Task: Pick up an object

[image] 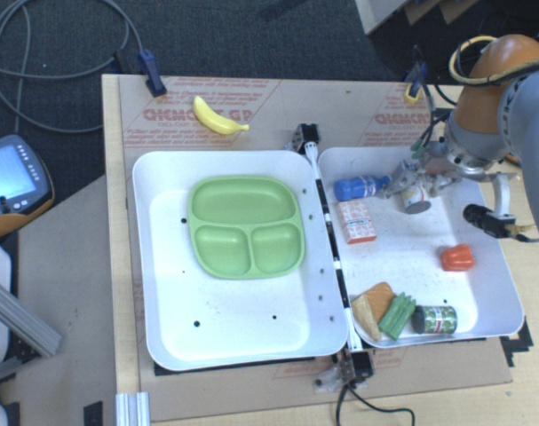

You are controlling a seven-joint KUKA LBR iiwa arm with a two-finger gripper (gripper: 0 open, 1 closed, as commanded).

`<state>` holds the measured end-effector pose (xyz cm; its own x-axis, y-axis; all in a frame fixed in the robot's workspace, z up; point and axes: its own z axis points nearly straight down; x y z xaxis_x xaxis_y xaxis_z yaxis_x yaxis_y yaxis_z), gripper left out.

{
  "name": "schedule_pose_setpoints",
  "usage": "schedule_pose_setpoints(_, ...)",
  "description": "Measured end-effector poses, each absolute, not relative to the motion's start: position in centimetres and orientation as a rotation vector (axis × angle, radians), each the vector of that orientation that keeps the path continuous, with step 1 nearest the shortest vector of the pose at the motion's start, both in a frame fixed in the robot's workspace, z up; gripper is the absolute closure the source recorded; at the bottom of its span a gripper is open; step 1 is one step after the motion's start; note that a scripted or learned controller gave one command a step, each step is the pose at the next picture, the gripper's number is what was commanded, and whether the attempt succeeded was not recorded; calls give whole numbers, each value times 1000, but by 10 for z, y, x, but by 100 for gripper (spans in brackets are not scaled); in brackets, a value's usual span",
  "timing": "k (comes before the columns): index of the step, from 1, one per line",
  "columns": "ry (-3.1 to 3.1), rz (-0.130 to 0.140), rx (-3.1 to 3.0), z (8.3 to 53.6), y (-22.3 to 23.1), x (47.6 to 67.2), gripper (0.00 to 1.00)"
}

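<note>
Hovering low in the right bin (482,322), end effector (415,193) just beside the blue bottle (360,187); finger state impossible to tell. Nothing visibly lifted yet: grasp and raise both judged still to do.

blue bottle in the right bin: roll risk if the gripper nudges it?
Probably yes. The blue bottle lies on its side on the bin's smooth floor, so a sideways push would likely roll it. It looks small and plastic, so probably light and easily knocked. The carton just beside it might stop a roll that way. The gripper hangs close by.
</note>
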<state>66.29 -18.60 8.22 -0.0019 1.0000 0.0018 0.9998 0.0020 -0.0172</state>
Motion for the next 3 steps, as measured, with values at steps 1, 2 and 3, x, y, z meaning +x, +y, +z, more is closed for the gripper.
schedule_pose_setpoints(1, -2215, 20, -2210, 92, -186, 663, 100)
schedule_pose_setpoints(2, -2222, 0, -2219, 85, -132, 628, 100)
schedule_pose_setpoints(3, -2224, -2, -2220, 185, -58, 637, 100)
